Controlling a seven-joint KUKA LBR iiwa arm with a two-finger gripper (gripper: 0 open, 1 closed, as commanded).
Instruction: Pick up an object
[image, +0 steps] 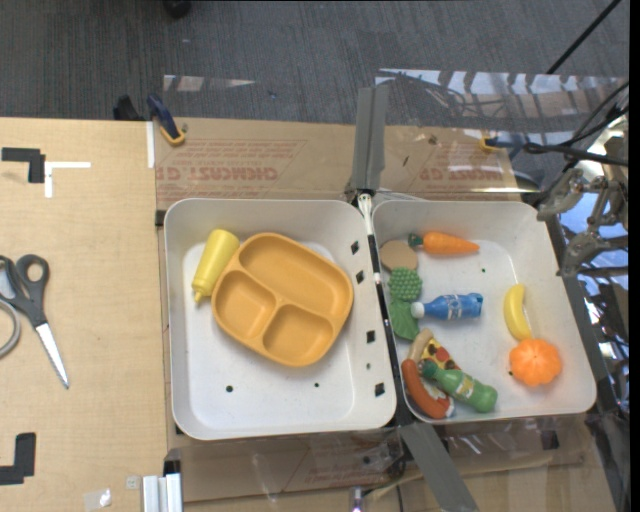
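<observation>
A red sausage toy (423, 396) is seen nearest, at the front edge of the right bin (565, 300), with a green bottle (464, 386) lying across it and a pizza slice (430, 352) touching both from behind. An orange fruit (535, 362) is placed at the front right of this bin, and a banana (516, 312) lies just behind it. A blue-and-white bottle (452, 307) is laid on its side near the middle, beside a green knobbly piece (405, 300) set against the left wall. A carrot (450, 243) and a tan round piece (400, 255) are found at the back.

In the left bin (200, 400), a yellow compartment tray (285, 298) is set tilted, with a yellow bottle (213, 262) touching its left corner. Scissors (35, 310) are left on the table (80, 420), well apart from the bins.

Whether the end effector is apart or together cannot be told.
</observation>
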